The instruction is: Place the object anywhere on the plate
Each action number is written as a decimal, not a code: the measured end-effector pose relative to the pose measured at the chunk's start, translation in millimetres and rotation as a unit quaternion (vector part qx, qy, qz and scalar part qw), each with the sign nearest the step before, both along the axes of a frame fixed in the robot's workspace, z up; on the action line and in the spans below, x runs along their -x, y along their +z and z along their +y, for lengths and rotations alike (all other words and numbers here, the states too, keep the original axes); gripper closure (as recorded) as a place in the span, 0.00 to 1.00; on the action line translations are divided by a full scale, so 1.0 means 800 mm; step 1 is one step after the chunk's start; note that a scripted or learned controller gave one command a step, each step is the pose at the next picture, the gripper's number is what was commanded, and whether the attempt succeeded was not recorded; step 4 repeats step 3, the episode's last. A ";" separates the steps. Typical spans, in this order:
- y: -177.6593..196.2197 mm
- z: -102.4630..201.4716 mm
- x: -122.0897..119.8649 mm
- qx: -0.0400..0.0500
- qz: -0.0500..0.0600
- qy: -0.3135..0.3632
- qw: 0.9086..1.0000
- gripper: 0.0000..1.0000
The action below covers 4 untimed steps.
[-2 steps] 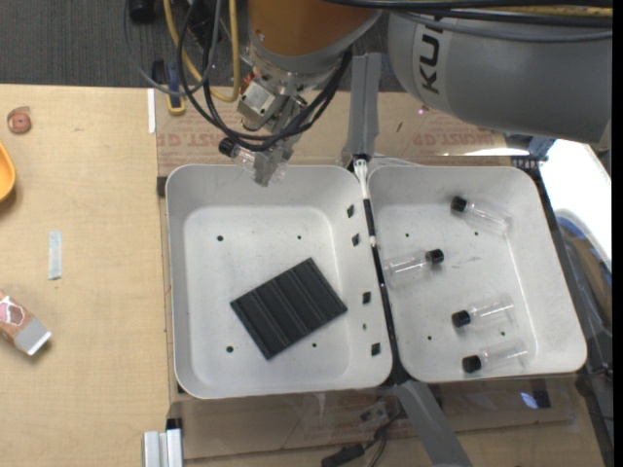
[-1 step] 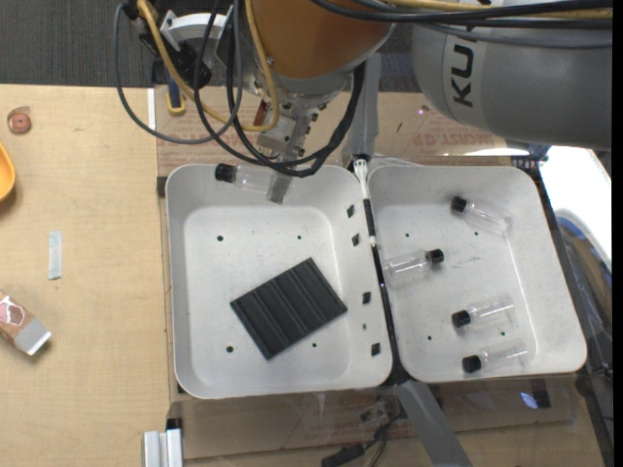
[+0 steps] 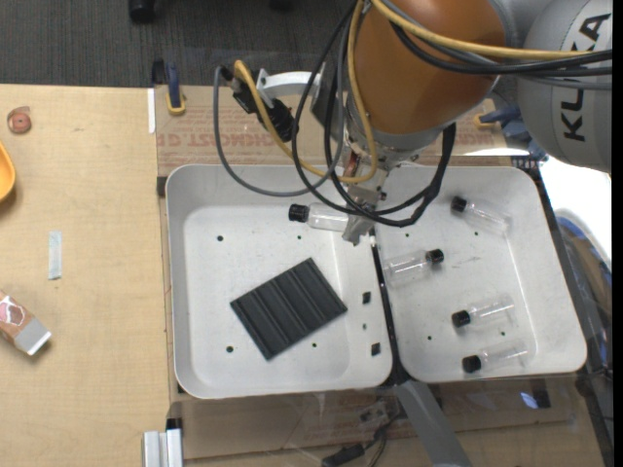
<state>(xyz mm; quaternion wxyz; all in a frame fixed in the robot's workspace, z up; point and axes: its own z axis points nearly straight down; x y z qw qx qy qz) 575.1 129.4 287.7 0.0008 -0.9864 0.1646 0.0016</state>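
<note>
**Gripper low over bin divider, vial beside it**

Landmark: dark ribbed plate point(image 3: 289, 306), lying flat in the left bin point(image 3: 195, 261), tilted at an angle to the bin walls.

Arm point(image 3: 428, 47) reaching in from the right, orange band above the wrist, cables looping down round it. Gripper point(image 3: 358, 224) up and right of the plate, near the divider between the bins. Spread or pressed together: cannot tell, the wrist and cables hide it.

Clear vial with black cap point(image 3: 316, 216) lying on its side above the plate, on the bin floor, just beside the gripper tip; not visibly pinched. Not on the plate.

Right of the plate, in the right bin point(image 3: 545, 261): four more capped vials point(image 3: 414, 261), scattered, all on their sides.
</note>
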 end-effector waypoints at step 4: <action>-0.014 0.124 0.011 0.000 0.001 0.063 0.998 1.00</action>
